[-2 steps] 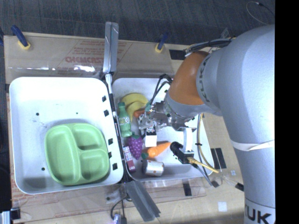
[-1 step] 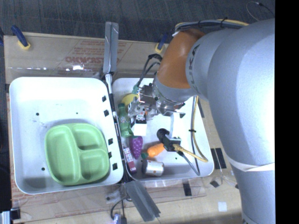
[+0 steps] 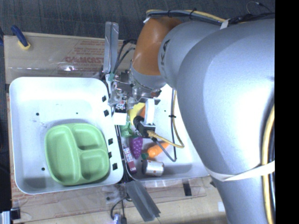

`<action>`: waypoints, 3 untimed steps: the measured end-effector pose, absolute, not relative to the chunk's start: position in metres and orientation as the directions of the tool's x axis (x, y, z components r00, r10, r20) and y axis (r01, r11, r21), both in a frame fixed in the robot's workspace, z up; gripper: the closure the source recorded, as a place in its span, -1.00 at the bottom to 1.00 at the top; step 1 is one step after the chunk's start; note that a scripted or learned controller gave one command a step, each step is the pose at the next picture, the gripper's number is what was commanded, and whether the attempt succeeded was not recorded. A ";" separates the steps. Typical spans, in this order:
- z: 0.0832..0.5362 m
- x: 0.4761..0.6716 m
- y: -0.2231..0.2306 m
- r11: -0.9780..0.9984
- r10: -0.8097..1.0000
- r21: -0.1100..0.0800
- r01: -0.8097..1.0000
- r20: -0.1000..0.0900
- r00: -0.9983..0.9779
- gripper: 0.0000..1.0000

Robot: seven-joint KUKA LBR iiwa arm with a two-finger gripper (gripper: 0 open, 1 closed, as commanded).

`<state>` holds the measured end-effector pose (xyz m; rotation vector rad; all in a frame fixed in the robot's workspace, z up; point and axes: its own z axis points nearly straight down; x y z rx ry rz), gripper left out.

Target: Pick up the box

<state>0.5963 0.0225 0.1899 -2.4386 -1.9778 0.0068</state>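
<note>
The grey KUKA arm with the orange band [image 3: 152,45] is reaching over the right white bin [image 3: 184,164] and is covering most of it. Its pincer [image 3: 127,97] is hanging low at the wall between the 2 bins, but how far it is open I cannot tell, because the wrist parts and cables are hiding its tips, and I am not seeing anything clearly held.

In the left white bin [image 3: 28,92] a light green plastic tray with 3 compartments [image 3: 77,153] is lying flat, probably only as clutter.

Just right of this tray, inside the right bin and along the dividing wall, small things are crowding together: a yellow curved piece [image 3: 135,110], a purple bunch of toy grapes [image 3: 136,145], an orange toy vegetable [image 3: 155,150], a silver metal can [image 3: 153,168] and a narrow dark red box [image 3: 128,157] lying against the wall.

I am judging that this narrow box is the task's thing, though it is small and partly hidden. It is lying tight to the wall, so a grasp there is looking difficult.
</note>
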 end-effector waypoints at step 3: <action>0.189 0.504 -0.018 -0.042 0.999 -0.008 0.999 0.000 0.042 -1.00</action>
